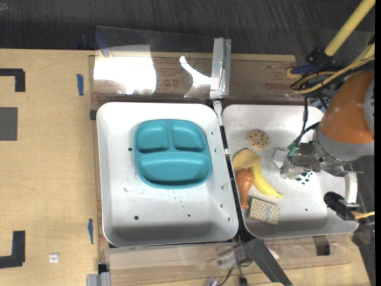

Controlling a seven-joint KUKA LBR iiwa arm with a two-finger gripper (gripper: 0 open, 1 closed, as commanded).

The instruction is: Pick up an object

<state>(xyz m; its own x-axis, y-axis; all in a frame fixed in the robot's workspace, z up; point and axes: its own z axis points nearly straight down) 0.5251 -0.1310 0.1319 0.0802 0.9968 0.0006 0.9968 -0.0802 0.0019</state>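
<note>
My tool (293, 164) hangs low over the right bin (309, 216), near its middle; whether it is gripping or spread I cannot tell. Just to its left lie a banana (262, 180), an orange carrot (244, 186), a yellow piece (245, 158), a round cookie (258, 139) and a patterned block (264, 210). The left bin (113, 201) carries a teal divided plate (172, 152).

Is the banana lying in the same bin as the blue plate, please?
No, the banana lies in the right bin, while the blue plate sits in the left bin.
</note>
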